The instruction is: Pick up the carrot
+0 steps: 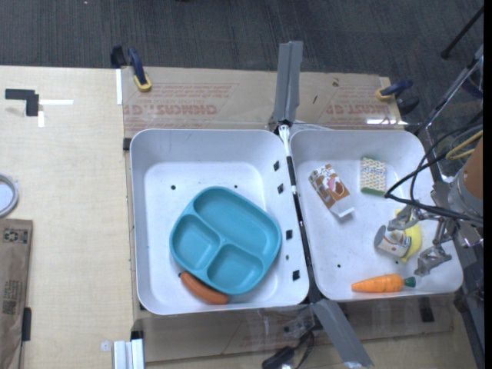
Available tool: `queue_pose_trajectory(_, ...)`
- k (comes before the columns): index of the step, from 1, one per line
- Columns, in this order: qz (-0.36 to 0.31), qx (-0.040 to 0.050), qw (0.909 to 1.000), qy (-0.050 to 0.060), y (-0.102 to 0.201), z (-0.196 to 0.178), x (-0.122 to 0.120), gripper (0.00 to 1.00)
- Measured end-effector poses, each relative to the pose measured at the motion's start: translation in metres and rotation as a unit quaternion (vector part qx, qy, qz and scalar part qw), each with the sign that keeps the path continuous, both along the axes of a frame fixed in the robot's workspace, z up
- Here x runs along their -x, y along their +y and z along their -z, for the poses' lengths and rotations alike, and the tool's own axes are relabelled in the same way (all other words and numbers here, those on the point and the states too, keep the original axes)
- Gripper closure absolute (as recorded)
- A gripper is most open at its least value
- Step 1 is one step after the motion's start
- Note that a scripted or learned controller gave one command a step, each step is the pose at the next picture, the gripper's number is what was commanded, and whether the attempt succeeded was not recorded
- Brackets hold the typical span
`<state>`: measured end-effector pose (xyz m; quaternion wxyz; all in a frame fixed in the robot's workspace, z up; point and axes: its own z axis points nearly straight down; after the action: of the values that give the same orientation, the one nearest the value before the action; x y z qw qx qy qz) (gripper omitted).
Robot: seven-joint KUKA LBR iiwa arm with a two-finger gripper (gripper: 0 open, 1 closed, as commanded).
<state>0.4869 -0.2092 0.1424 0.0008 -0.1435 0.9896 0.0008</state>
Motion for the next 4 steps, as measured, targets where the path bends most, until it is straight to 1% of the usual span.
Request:
queue_pose_trajectory(1,-0.192,0.0001,0.9814,-0.002,0.057,-0.007,-0.049,0.00)
queue_pose_trajectory(2,-0.291,-0.0001,0.9566,-0.001,-0.001,0.039,-0.021,0.00)
queue_pose_trajectory(3,-0.447,0.0006,0.8947,-0.003,0.047,0.049,-0.157,0.00)
queue_pose_trajectory(4,-0.459,-0.0026,0.8884,-0.006,0.013,0.046,-0.099,0.00)
